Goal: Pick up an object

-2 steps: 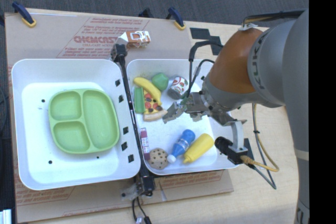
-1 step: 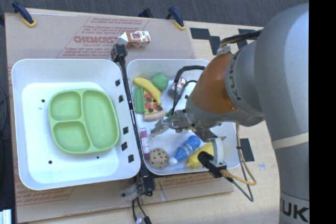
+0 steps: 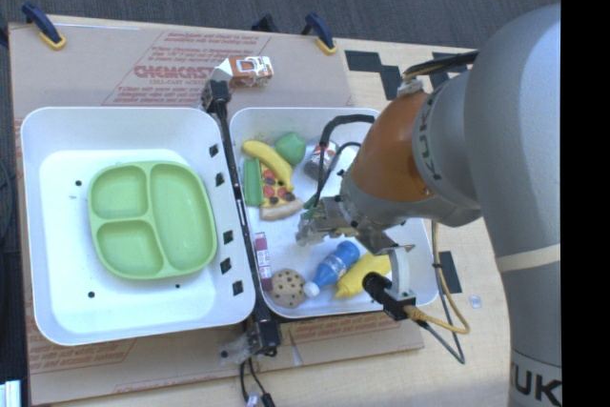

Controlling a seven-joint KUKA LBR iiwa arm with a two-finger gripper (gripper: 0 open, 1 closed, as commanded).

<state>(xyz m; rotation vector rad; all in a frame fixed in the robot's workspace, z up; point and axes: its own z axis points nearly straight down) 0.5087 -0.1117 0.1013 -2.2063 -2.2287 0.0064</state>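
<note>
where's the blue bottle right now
The blue bottle lies in the right bin, near its front edge, between the cookie and a yellow toy.

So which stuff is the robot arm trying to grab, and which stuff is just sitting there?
For the job:
- gripper
- right bin
- banana
- pizza slice
- blue bottle
- cookie
- yellow toy

Just lying about:
- left bin
- green divided plate
- small box on the cardboard

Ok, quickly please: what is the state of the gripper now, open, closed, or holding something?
Gripper: cannot be told; it sits low in the right bin.
</note>
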